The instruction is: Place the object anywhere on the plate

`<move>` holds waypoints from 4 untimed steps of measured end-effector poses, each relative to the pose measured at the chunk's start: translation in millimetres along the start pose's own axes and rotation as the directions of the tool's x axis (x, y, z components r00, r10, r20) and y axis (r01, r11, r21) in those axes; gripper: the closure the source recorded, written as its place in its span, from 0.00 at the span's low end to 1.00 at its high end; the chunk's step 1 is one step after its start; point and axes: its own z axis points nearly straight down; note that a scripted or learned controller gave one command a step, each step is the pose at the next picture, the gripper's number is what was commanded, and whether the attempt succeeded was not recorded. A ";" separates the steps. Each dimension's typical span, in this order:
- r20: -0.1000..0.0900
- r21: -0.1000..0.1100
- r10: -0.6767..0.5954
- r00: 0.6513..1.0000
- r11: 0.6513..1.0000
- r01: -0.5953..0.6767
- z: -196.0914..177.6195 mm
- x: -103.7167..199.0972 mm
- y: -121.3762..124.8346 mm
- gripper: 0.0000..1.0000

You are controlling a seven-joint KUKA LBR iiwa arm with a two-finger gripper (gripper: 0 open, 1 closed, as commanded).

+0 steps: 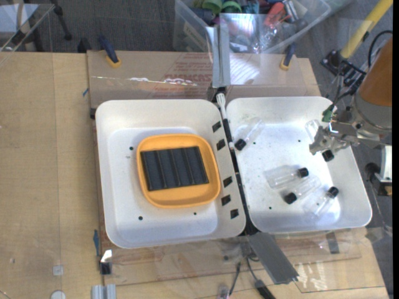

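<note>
The plate [179,170] is orange, squarish with rounded corners, and lies flat in the middle of the left bin [118,123]. A dark ribbed insert [174,167] covers its centre, leaving an orange rim all round.

The objects are small clear vials with black caps, lying on their sides in the right bin [274,114]. One [247,134] lies near the divider at the upper left. Three lie close together lower down: one [286,176] in the middle, one [301,192] just below it, one [322,199] toward the lower right corner.
</note>
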 end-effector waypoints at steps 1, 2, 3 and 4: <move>-0.003 0.002 -0.245 0.970 0.970 0.245 -7.9 71.1 -6.7 1.00; 0.000 -0.004 -0.447 0.895 0.895 0.447 -25.3 167.4 -8.2 1.00; -0.004 0.004 -0.592 0.806 0.806 0.592 13.5 210.0 -44.1 1.00; -0.003 0.001 -0.662 0.749 0.749 0.662 12.8 229.0 -49.2 1.00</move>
